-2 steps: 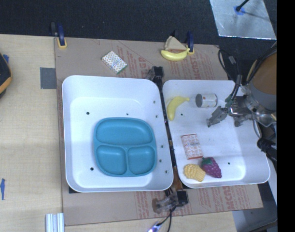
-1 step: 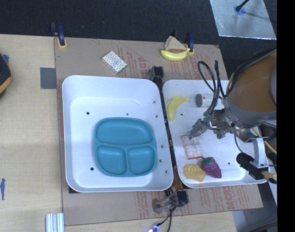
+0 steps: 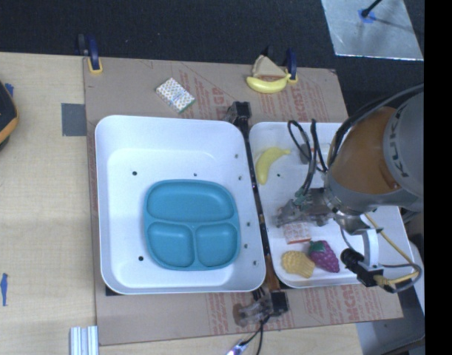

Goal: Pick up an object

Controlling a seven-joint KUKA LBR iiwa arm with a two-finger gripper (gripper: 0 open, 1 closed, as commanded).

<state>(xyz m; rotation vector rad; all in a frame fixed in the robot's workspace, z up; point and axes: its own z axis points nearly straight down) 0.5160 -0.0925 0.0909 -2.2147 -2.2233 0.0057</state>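
The right white bin (image 3: 285, 135) holds a yellow banana-shaped piece (image 3: 268, 161), a white and red packet (image 3: 297, 233), a yellow lumpy toy (image 3: 297, 264) and a purple grape bunch (image 3: 324, 256). My gripper (image 3: 294, 211) hangs low over the bin's middle, just above the packet and below the banana piece. Its dark metal tip is small and blurred from this angle. The grey arm with its orange band (image 3: 366, 157) covers the bin's right half.
The left white bin (image 3: 115, 146) carries a blue three-compartment plate (image 3: 190, 224). Outside the bins on the cardboard lie a patterned small packet (image 3: 174, 94) and a banana with a sandwich slice (image 3: 268, 78). Black cables (image 3: 305, 143) trail from the wrist. Clamps sit between the bins.
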